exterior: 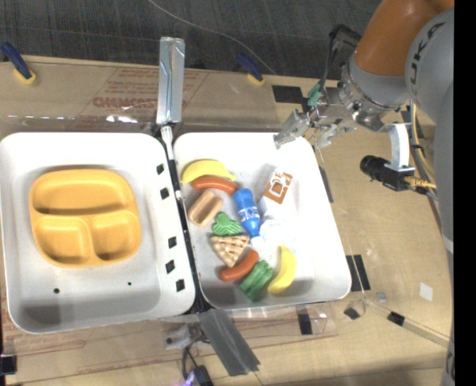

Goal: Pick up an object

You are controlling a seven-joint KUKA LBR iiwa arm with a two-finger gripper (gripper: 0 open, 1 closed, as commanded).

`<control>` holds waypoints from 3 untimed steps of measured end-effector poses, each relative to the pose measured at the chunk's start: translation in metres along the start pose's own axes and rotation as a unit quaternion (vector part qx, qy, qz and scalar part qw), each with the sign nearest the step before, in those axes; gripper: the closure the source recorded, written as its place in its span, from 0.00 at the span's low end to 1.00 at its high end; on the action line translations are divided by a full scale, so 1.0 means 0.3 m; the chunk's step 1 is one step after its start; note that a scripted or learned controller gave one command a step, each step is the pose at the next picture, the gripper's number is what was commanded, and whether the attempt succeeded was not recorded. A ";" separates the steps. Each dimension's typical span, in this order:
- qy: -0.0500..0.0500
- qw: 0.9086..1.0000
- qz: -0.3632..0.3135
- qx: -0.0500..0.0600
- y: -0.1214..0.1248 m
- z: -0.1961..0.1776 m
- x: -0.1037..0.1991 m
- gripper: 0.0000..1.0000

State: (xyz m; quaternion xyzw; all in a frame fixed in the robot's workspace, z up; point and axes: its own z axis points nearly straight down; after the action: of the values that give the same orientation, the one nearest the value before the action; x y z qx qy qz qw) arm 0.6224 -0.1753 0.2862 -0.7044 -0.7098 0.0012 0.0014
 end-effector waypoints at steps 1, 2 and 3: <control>-0.001 0.994 0.111 -0.003 -0.014 0.518 0.029 0.00; -0.008 0.999 0.039 -0.026 -0.117 0.580 0.056 0.00; -0.009 0.999 -0.022 -0.023 -0.140 0.585 0.193 0.00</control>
State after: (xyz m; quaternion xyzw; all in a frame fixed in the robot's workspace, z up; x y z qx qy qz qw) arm 0.5795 -0.1176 0.1109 -0.6885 -0.7249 -0.0087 -0.0214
